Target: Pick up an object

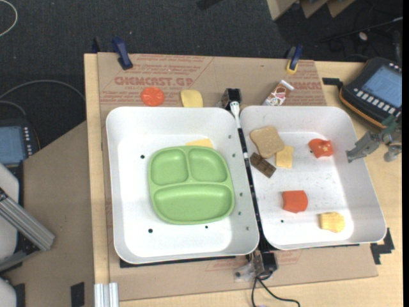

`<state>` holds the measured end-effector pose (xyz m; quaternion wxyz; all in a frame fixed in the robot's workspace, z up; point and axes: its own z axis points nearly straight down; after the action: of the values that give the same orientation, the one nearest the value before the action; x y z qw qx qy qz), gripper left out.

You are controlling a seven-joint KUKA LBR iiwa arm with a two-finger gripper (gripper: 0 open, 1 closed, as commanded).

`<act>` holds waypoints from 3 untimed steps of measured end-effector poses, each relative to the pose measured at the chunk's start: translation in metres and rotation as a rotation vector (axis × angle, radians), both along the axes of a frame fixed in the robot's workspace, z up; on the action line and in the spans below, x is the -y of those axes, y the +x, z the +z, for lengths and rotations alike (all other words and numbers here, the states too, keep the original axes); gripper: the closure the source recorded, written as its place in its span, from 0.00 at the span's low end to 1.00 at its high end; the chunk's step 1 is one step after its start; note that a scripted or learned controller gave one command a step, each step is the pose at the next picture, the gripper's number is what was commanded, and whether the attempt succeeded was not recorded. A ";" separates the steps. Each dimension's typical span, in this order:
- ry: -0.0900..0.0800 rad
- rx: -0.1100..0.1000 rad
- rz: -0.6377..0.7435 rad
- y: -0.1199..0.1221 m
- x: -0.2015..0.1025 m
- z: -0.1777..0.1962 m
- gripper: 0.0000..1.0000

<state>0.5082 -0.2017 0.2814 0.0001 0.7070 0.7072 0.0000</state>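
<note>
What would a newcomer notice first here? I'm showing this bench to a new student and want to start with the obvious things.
The green divided plate stands out first, lying in the middle of the left bin. Next come the small food pieces scattered in the right bin: a tan toast slice near its upper left, a red-orange block lower down, and a red piece toward the right. The tool sits at that bin's right rim.

grey metal gripper [365,144], thin pronged fingers, rest of arm cut off
</note>
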 end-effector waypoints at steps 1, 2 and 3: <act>0.007 -0.013 0.005 -0.032 -0.075 -0.098 0.00; 0.004 -0.009 0.002 -0.031 -0.106 -0.197 0.00; -0.001 0.001 -0.002 -0.029 -0.103 -0.181 1.00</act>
<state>0.4790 -0.0986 0.1000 0.0007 0.7077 0.7065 0.0002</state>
